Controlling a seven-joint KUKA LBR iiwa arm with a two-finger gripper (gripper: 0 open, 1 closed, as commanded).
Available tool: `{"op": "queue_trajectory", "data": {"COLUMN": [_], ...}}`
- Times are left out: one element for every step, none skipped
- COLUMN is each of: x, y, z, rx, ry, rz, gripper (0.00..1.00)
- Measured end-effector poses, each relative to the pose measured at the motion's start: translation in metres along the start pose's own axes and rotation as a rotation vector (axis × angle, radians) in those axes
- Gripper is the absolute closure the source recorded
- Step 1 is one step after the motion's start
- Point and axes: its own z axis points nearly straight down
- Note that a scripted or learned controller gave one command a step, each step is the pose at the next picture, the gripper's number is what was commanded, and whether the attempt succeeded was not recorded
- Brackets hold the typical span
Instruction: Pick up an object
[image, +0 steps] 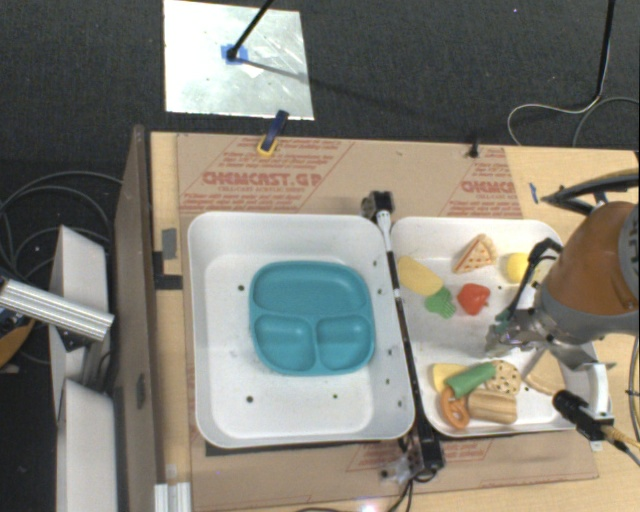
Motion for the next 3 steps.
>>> {"op": "queue_trajectory", "data": {"x": [0.000, -0.002, 0.041], "y": [0.000, 0.087, 0.148], "z": [0.000, -0.039, 0.014], "rx": [0.001, -0.007, -0.001], "ry": [0.000, -0.003, 0.001], "rz": [0.000, -0.007, -0.008], "gripper": [0.00, 0.00, 0.00]}}
